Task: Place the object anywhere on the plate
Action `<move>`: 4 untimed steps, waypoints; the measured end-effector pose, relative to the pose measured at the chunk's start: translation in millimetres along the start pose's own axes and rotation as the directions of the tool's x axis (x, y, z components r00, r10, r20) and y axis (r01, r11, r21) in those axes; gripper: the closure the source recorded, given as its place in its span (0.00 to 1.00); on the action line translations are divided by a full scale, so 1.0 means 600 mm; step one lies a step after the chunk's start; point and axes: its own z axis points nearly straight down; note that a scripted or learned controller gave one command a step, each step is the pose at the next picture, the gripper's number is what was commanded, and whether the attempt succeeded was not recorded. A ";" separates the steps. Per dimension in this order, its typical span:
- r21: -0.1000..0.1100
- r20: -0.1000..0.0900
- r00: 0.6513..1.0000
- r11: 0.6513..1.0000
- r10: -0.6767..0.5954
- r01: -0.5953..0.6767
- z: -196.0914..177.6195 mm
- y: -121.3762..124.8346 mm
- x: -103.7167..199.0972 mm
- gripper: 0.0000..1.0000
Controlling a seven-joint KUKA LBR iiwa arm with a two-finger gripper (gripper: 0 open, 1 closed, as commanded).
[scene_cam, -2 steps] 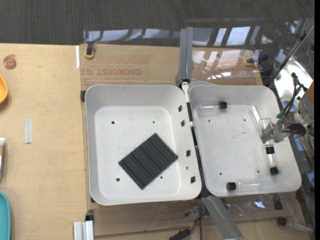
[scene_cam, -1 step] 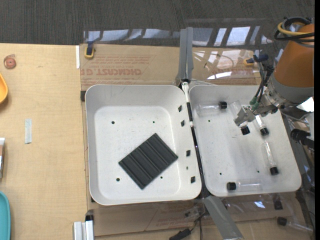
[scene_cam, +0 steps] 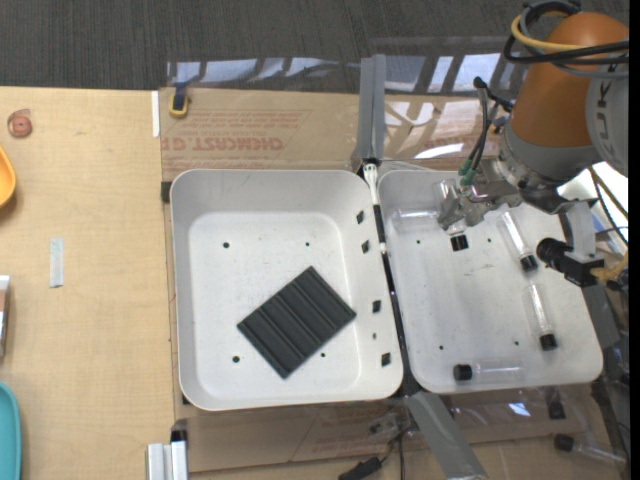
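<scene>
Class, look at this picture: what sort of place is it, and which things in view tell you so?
Most likely a robotics lab or test bench. A grey and orange robot arm reaches over two shallow white bins, one holding a dark ribbed plate, and the bins sit on cardboard beside a plain wooden bench.

The bench (scene_cam: 90, 258) bears two white bins (scene_cam: 190, 298) side by side.

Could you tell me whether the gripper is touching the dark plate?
Apart. The camera view shows the gripper over the right bin, while the plate lies in the left bin.
</scene>
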 end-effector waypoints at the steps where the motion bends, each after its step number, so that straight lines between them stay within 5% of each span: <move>1: 0.000 -0.001 0.907 0.907 -0.422 0.422 0.062 -0.015 0.155 1.00; 2: 0.000 -0.001 0.897 0.897 -0.442 0.442 0.062 -0.098 0.204 1.00; 3: -0.002 0.001 0.780 0.780 -0.625 0.625 0.061 0.000 0.228 1.00; 4: -0.001 0.000 0.660 0.660 -0.752 0.752 0.036 -0.096 0.292 1.00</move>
